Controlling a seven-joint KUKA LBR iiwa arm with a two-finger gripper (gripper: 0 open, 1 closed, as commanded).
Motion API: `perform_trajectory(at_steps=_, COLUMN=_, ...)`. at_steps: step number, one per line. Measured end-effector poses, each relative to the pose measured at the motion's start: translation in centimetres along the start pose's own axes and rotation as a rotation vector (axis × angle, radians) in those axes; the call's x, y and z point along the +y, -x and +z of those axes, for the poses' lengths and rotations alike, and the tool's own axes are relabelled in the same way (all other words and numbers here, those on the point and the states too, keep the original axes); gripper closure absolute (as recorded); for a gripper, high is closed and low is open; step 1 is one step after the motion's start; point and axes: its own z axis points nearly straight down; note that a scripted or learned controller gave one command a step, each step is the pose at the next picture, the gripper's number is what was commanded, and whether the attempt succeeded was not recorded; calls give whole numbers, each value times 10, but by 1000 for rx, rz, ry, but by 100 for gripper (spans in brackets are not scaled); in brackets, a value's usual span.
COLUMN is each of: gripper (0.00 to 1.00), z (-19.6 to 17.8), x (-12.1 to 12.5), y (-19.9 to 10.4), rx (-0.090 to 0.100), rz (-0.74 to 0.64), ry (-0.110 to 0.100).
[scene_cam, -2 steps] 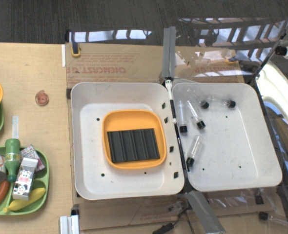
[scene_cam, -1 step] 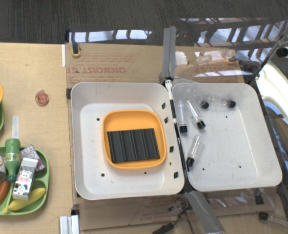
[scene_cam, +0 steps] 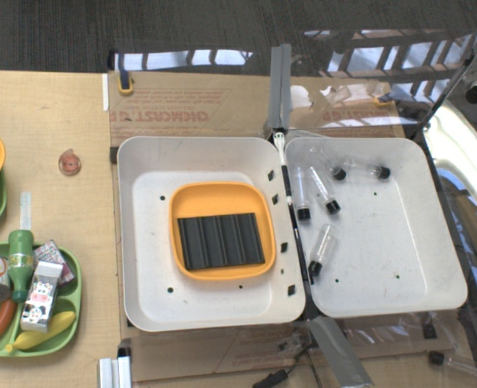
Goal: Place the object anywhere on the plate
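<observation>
Well to the left of the orange plate point(scene_cam: 221, 197), on the wooden bench, a green tray point(scene_cam: 67, 328) bears toy food and a small green bottle point(scene_cam: 20, 261). The plate itself lies in the middle of the left bin point(scene_cam: 141, 217). A dark grey ribbed block point(scene_cam: 222, 242) lies flat on the plate, inside its rim. Right of the plate, the right bin point(scene_cam: 400, 241) holds several clear tubes point(scene_cam: 322, 246) with black caps, near the wall closest to the plate
</observation>
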Motion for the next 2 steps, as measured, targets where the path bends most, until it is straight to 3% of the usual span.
perform_trajectory(at_steps=2, gripper=100, z=1, x=0, y=0, rx=-1, rz=-753, ry=2)
